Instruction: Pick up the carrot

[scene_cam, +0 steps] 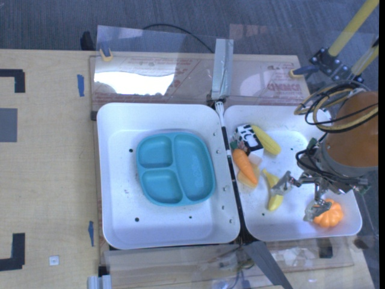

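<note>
Pale wood tabletop (42,179) carries two white bins side by side, and from my remote seat I see a blue divided plate (175,168) sitting in the left bin (120,221). My carrot (245,167) lies in the right bin (349,224), close to its left wall, just below a black-and-white item (245,136) and a yellow corn-like piece (266,141). A smaller yellow piece (274,201) lies to its right. My arm (355,143) hangs over the bin's right side, with the jaws (301,182) well apart from the carrot (whether they are spread or closed I cannot tell). A small orange pumpkin-like thing (329,215) sits near the bin's lower right corner.
</note>
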`<state>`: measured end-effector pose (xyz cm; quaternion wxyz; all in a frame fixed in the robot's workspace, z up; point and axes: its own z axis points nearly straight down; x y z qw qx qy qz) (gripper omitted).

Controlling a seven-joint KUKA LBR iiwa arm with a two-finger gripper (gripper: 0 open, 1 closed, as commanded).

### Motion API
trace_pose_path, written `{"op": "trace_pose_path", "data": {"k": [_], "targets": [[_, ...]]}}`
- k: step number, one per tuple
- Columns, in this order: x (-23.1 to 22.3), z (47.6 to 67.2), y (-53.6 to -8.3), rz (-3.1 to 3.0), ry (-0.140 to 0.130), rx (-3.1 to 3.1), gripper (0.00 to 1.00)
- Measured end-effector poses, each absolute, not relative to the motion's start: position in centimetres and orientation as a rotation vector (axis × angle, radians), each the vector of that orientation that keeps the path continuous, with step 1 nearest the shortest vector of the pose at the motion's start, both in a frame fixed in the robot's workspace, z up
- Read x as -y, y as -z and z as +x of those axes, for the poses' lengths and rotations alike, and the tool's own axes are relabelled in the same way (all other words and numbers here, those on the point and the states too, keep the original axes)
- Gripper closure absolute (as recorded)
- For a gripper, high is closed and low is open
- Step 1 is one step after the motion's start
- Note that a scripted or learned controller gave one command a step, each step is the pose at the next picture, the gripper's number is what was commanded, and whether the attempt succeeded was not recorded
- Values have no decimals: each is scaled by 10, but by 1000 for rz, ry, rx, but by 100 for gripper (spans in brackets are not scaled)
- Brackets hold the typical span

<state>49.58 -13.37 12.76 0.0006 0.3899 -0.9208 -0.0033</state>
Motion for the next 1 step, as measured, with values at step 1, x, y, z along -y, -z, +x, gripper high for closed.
{"op": "trace_pose_path", "data": {"k": [1], "targets": [[96,487,-87,1817,-5,2566,0]]}}
